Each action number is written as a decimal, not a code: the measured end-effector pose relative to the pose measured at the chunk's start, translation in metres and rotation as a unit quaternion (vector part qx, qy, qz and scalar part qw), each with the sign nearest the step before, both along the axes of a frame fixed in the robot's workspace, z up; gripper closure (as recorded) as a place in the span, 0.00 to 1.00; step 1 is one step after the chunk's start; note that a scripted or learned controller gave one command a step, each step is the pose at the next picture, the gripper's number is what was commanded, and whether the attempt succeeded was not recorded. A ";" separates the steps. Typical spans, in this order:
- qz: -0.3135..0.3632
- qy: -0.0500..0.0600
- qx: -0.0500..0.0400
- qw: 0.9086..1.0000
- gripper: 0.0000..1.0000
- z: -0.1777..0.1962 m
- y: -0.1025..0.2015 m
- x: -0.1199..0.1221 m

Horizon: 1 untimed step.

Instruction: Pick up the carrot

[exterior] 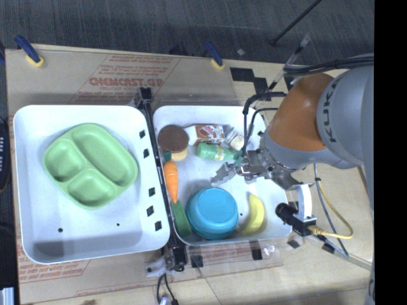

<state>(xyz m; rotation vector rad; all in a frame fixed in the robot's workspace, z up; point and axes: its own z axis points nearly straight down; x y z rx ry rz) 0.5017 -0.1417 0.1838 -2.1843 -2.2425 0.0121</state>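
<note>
Looking into the right bin (pixel 191 114), you see the carrot (pixel 171 178) lying against its left wall, between the brown disc (pixel 173 140) and the blue bowl (pixel 213 213). Your jaws (pixel 224 172) hover right of it, spread and grasping nothing.
</note>
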 end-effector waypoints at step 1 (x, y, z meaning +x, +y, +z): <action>-0.082 -0.003 -0.003 0.997 0.00 -0.093 0.037 0.058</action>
